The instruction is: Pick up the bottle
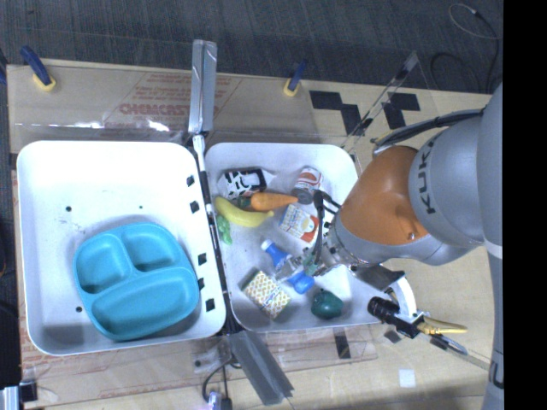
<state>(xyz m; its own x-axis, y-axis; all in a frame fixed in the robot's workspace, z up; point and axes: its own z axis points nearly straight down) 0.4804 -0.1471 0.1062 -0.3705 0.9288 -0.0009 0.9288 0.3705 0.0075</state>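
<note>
Two bins (51, 331) on tabletop (85, 79); claw (309, 263) low in right one beside bottle (286, 267), grip impossible to tell.

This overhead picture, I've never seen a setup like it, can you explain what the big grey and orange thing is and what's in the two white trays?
The grey and orange thing is a robot arm, reaching in from the right of a picture taken by one fixed camera looking down on a bench. Its hand is low in the right bin, among the clutter; I cannot tell whether it holds anything. That bin contains a banana, a carrot, a small bottle with a colourful label, a blue toy, a patterned box, a dark green round thing and a black-and-white item. The left bin holds a blue divided plate. The job is to pick up the bottle.
</note>
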